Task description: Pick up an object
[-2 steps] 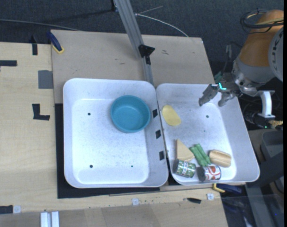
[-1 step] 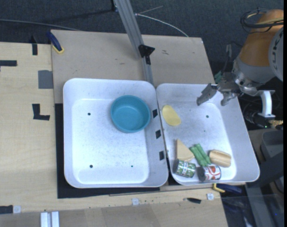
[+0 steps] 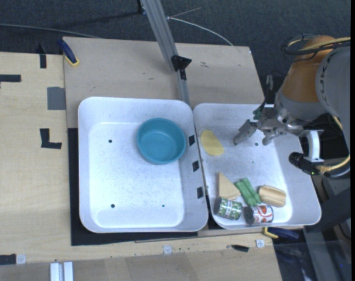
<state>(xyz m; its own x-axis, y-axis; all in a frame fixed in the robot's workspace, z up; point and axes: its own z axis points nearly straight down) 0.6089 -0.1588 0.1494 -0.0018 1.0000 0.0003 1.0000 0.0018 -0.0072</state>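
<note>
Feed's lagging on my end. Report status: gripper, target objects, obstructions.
Gripper open, holding nothing, over right bin. Yellow piece loose to its left. Cans, green piece, bread roll clustered at the bin's near end. Nothing blocking.

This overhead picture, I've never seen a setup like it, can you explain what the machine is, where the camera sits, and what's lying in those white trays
The camera is fixed above a wooden bench and looks down at a slant. The grey and orange shape coming in from the picture's right is a robot arm; at its end is a gripper, a two-fingered claw for picking things up. Its fingers are spread open over the right bin, and nothing is between them.

Two shallow white bins sit side by side. The left bin holds a blue bowl. The right bin holds a yellow oval piece near its upper left, and a cluster at its lower end: a tan wedge, a green stick-like object, a bread-roll shape, and two small cans, one green, one red and white.
</note>
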